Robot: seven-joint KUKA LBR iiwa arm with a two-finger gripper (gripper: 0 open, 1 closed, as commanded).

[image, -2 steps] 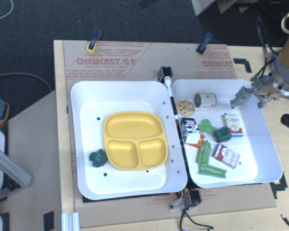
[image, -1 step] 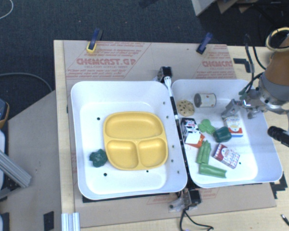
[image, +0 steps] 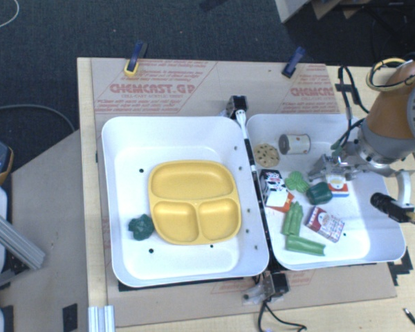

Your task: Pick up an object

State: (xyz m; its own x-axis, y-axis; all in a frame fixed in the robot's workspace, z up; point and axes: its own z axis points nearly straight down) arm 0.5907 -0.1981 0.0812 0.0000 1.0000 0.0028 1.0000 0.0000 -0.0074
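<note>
The fingers (image: 332, 173) are parted and low over the right bin (image: 384, 244), on the desk's (image: 97, 185) right side, and there's nothing between them, so no pick yet. Directly under them, toward the desk's front edge, sits a dark green block (image: 319, 193), and that looks like the likely target. A small white card with red and blue print (image: 339, 186) lies just beside it, toward the right edge. Here's the trouble: this bin is crowded. A light green piece (image: 297, 182) is touching or nearly touching the block on its left. A red packet (image: 325, 225) and two green sticks (image: 292, 220) lie just in front. If the fingers close off-centre, they could pinch the card with the block, or nudge the block into the light green piece and come up with nothing. The block looks tilted too, so it may slip out as the fingers close. Further back in the bin, a silver can (image: 294, 143) and a round biscuit-like disc (image: 265, 153) have more room around them. Over in the left bin (image: 117, 144), the yellow divided plate (image: 194, 200) and a dark green lump (image: 141, 227) are well apart from the action. I'd call this the approach, with the grasp not yet made.
</note>
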